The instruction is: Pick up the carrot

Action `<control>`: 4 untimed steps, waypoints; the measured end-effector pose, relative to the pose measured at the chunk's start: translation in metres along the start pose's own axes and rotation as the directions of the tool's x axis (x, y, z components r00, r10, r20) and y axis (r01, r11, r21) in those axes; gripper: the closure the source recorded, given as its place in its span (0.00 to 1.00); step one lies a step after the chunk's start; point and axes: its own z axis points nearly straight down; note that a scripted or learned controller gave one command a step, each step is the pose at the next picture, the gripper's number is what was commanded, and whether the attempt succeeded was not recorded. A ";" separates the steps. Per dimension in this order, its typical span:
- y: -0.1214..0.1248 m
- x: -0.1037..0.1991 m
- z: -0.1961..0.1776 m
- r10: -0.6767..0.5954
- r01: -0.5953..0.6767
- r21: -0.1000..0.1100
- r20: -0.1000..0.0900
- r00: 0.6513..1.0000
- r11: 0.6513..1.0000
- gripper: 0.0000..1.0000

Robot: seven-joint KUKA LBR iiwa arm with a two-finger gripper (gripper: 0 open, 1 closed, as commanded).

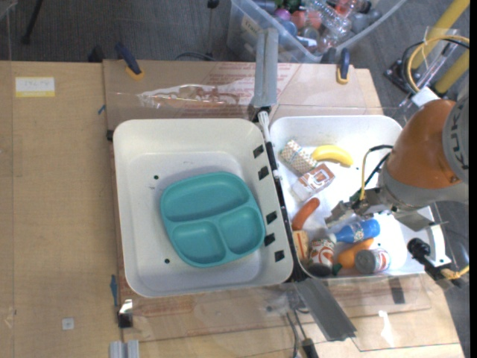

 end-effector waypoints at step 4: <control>-0.034 -0.043 -0.325 -0.325 0.326 0.012 -0.011 0.946 0.945 1.00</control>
